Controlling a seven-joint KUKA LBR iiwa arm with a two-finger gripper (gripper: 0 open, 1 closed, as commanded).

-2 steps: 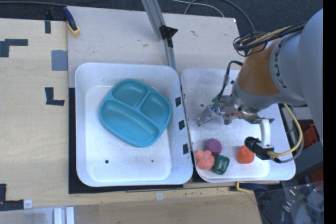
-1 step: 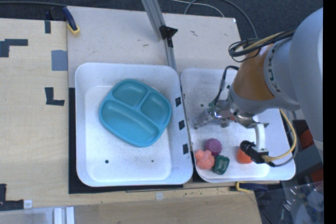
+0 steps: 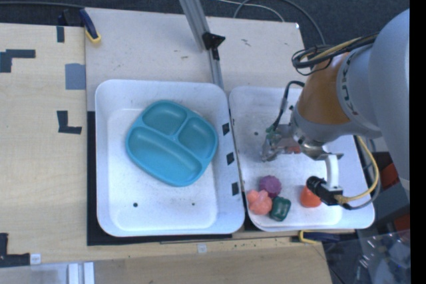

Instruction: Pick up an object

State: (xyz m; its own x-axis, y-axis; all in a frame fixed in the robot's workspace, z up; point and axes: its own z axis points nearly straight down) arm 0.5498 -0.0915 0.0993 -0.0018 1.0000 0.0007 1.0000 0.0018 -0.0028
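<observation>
Surface (image 3: 40, 143): pale wood, bearing two white bins. Left bin (image 3: 110, 209): one blue divided plate (image 3: 172, 142). Right bin (image 3: 256, 103): four small toys at the near edge, one purple (image 3: 269, 183), one orange-pink (image 3: 259, 201), one green (image 3: 280, 208), one orange-red (image 3: 309, 197). Jaws (image 3: 269, 148): low over the bin floor above the toys; their spread cannot be told. Arm (image 3: 333, 100): bent in from the right.
</observation>
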